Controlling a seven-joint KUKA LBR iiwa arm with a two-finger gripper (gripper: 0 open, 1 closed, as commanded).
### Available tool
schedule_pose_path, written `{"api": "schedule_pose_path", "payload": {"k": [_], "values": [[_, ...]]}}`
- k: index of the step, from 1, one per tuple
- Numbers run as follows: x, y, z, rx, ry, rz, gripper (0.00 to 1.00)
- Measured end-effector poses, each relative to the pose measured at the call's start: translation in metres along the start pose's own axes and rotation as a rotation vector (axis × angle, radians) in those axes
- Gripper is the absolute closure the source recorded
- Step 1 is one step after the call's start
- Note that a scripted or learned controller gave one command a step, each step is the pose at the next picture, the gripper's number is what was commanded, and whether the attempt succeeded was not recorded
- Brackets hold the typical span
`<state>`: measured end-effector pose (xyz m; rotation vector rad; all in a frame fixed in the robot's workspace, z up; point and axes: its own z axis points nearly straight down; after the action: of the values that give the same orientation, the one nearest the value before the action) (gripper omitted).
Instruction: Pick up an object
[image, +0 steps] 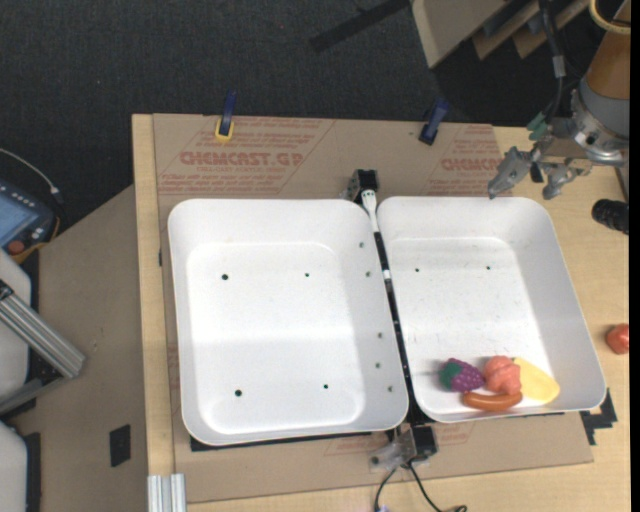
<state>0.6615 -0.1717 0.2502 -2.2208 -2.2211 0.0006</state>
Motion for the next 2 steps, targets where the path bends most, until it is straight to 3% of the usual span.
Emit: {"api": "schedule_pose_path", "payload": {"k": [1, 2], "values": [[0.015, -0.06, 0.09, 0.013, 0.004, 0.002, 0.0], [0.027, -0.163, -0.03, -0.009, -0.002, 0.003, 0.0]]}}
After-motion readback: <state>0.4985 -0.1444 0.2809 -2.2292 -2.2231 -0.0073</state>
